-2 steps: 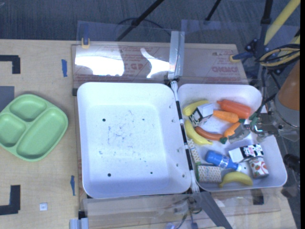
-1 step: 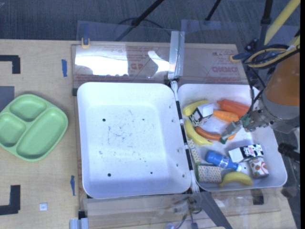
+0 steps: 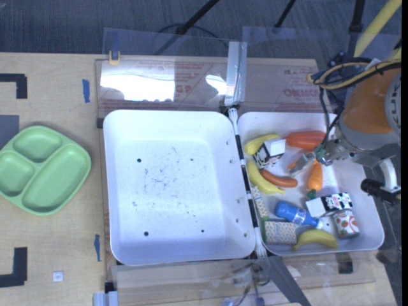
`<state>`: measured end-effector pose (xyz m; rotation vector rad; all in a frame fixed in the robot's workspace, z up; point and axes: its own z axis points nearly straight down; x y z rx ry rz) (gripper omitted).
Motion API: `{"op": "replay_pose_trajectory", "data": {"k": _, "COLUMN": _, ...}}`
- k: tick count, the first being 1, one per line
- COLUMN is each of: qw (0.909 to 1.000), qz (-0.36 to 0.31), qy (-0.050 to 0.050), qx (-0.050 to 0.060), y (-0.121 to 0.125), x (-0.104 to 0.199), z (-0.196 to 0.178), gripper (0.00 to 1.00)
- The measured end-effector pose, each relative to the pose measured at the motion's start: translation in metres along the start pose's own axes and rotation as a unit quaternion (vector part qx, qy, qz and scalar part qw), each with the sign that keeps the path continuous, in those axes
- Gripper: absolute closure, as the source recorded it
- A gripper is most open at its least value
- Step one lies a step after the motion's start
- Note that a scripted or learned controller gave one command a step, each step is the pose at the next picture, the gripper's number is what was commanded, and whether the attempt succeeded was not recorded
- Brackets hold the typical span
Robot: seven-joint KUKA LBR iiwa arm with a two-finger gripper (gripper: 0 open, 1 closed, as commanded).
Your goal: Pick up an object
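The fingers of the gripper (image 3: 324,156) are too small and shadowed to read — I cannot tell how far apart they stand, or whether anything sits between them. They hang low over the right bin (image 3: 376,234), just beside an upright carrot (image 3: 315,177) and near a grey-and-orange tool (image 3: 299,164).

The likely trouble is crowding: a banana (image 3: 256,146), a hot dog (image 3: 277,180), a small white box (image 3: 274,150) and a red sausage (image 3: 307,138) lie close together, so a descent could nudge a neighbour or pinch two things at once (or nothing). The far wall is near; the left bin (image 3: 127,132) offers open room.
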<state>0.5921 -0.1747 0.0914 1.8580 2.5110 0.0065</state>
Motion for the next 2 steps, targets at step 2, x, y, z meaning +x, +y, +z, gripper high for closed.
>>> {"op": "replay_pose_trajectory", "data": {"k": 2, "qw": 0.9920, "qz": 0.126, "qy": 0.004, "qx": 0.006, "y": 0.080, "x": -0.002, "z": -0.086, "gripper": 1.00}}
